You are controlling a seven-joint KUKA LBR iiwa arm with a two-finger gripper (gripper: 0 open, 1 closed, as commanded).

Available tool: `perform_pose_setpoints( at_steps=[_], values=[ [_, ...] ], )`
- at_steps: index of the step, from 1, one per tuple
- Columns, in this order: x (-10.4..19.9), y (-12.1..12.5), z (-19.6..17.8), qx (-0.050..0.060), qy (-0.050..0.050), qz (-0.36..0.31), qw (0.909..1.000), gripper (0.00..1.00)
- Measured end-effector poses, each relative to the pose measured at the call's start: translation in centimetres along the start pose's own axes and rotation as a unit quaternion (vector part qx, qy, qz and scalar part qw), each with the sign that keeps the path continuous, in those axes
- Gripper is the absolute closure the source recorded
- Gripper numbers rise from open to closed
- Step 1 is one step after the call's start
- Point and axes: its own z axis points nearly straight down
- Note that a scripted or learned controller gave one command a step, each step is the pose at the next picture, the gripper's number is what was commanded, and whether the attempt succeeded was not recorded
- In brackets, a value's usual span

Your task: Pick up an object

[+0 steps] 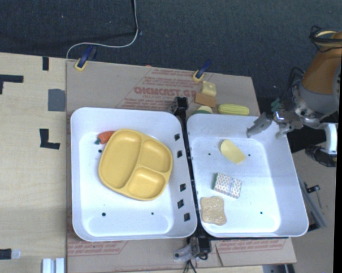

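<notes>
**Gripper at the right bin's far corner, nothing held**

The gripper [271,127] hangs over the far right rim of the right bin [282,183], well above its floor. Two fingers [257,126] splay out from it with clear space between them, spread and pinching nothing.

The closest target is the yellow piece [232,151], just ahead of the fingers and a little nearer the camera. Beyond it lie the patterned block [227,185] and the tan slab [213,210], each farther from the fingers in turn.

To do the pick well, I'd centre the spread fingers over the yellow piece, turn them across its narrow side, then descend straight. It sits apart from its neighbours, so crowding looks unlikely. Its rounded shape may slip, so close low on it.
</notes>
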Motion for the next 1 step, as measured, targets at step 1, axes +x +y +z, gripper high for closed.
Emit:
perform_pose_setpoints(
  at_steps=[1],
  values=[
    [3.88,1.43,11.84,-0.001,-0.001,-0.002,1.0000,0.00]
  ],
)
